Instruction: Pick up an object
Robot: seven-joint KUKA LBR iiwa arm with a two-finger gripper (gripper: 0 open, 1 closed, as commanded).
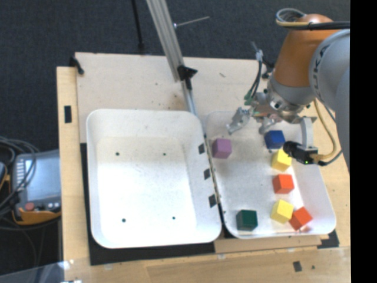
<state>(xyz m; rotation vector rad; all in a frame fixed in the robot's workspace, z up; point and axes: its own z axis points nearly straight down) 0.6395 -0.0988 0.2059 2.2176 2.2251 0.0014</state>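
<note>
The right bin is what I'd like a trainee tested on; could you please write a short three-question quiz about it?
1. True or false: the purple cube lies in the right bin.
2. How many yellow cubes are in that bin?
3. Which cube lies nearest the gripper? A) green cube B) blue cube C) an orange cube

Key: 1 true; 2 two; 3 B.

Arm [306, 58] in from right, gripper [250, 118] low over right bin [259, 229], far end. Right bin holds purple cube [221, 148], blue cube [274, 139], two yellow cubes [281, 160], two orange-red cubes [283, 183], green cube [247, 219]. Left bin [94, 158] beside it on table [118, 81].
</note>
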